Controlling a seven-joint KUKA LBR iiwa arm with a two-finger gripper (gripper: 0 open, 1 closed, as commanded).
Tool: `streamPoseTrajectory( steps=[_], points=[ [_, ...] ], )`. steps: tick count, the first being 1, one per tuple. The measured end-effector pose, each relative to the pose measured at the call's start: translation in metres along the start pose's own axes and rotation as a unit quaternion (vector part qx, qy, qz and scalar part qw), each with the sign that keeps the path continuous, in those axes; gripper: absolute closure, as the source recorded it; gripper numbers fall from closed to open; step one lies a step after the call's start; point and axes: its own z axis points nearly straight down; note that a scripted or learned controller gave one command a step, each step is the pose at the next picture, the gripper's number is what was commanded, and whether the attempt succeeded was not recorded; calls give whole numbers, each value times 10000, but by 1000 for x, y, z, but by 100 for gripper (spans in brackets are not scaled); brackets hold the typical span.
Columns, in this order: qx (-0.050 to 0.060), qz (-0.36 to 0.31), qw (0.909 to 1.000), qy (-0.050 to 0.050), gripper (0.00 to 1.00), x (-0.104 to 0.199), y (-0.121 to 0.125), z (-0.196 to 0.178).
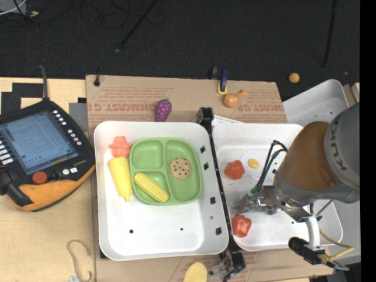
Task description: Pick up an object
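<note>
Two white bins sit side by side on the bench. Right bin (294, 135): end effector (249, 203) low over its floor, finger spread indiscernible, above a red toy (241, 225); a second red piece (234, 170) lies nearby. Left bin (153, 237): green tray (154, 158) bearing corn (151, 187) and a cookie (180, 168).

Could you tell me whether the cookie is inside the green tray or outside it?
Inside: the cookie lies in the green tray's upper right compartment.
</note>
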Motion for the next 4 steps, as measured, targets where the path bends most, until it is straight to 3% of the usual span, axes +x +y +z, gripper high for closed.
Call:
streamPoseTrajectory(
  steps=[1, 2, 4],
  points=[
    [-18, 23, 10000, -4, 0, 0, -1, 8],
    [-28, 65, 10000, -5, 100, -2, -1, -4],
    [-57, 10, 10000, -14, 100, -1, 2, -108]
  ],
)
